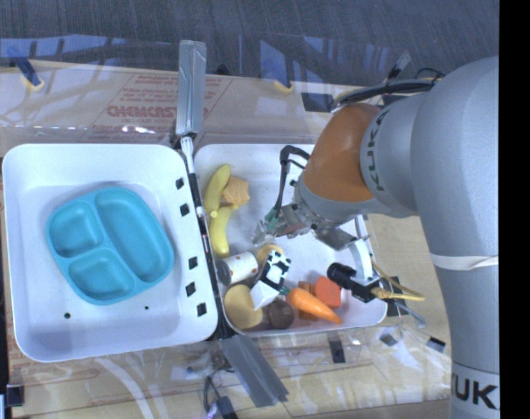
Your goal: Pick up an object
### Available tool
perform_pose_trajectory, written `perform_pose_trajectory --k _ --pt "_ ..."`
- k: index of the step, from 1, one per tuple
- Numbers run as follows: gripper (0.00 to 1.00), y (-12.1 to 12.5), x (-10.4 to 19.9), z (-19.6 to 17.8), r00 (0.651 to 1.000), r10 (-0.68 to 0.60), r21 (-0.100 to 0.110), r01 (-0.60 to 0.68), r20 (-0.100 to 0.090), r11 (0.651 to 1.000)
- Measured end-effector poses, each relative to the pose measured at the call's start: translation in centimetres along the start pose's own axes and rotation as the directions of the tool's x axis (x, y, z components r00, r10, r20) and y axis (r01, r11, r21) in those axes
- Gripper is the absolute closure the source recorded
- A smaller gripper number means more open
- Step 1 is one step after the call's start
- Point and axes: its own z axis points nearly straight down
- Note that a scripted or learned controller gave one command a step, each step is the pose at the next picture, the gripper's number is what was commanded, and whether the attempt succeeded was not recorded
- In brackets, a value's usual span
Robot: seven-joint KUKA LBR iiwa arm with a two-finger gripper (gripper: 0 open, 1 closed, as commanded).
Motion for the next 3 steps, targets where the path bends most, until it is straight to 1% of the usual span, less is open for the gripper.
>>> perform_pose_trajectory --k 1,2,3 --pt "0.0 0.0 0.0 0.0 1.0 0.0 0.0 0.0 0.0 1.0" --pt "0.0 3.2 -5.3 -3.8 0.998 -0.061 -0.004 0.061 0.002 0.998" --pt "0.0 -6.4 -1.5 0.4 1.0 -0.015 -0.016 0.015 0.005 1.0"
